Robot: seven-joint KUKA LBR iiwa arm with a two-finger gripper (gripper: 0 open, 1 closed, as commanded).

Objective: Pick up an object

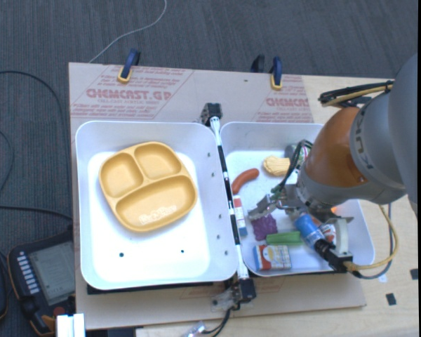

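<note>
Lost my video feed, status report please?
Gripper low in right bin, over purple toy. Nothing visibly held. Clutter close around: green block, red sausage.

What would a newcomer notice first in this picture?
First, the big grey arm with its orange band, reaching in from the right over the right bin. Next, the yellow divided plate lying in the left bin. Then the small things by the gripper: a red sausage and a purple object.

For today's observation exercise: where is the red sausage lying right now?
The red sausage lies in the right bin, near its left wall towards the back, left of the yellow pastry-like piece and above the purple grapes.
</note>
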